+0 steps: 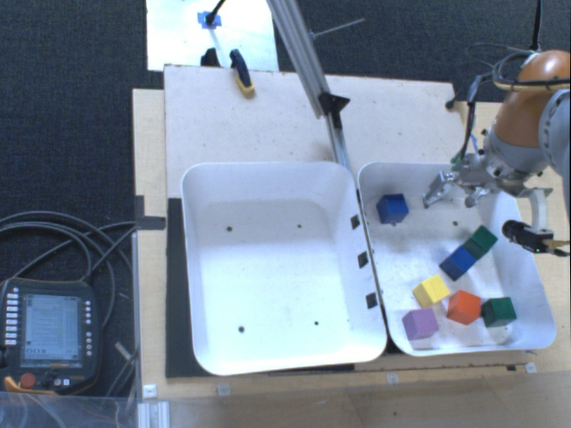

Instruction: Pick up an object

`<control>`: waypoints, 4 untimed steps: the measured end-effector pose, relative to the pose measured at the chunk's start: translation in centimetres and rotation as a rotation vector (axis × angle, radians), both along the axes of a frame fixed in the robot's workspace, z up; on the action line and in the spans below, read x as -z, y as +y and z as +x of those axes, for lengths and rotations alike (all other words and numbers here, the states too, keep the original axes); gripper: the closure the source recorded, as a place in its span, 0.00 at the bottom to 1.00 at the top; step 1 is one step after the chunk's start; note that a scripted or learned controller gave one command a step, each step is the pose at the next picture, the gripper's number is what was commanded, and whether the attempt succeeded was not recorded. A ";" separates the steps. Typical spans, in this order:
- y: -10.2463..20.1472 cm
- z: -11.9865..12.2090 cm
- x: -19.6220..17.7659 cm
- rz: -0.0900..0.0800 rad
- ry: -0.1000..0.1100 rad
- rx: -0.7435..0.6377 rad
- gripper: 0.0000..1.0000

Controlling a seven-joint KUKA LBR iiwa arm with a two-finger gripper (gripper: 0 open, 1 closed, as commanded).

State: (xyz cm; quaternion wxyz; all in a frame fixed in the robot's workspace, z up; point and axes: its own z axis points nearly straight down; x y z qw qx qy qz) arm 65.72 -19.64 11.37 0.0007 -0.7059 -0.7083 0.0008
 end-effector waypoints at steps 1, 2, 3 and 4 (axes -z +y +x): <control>-0.1 0.2 -1.6 -0.003 -0.009 -0.003 1.00; -0.6 1.3 -6.9 -0.003 -0.011 -0.002 1.00; -1.0 1.7 -13.5 -0.004 -0.012 -0.002 1.00; -1.0 1.8 -16.3 -0.002 -0.009 -0.002 1.00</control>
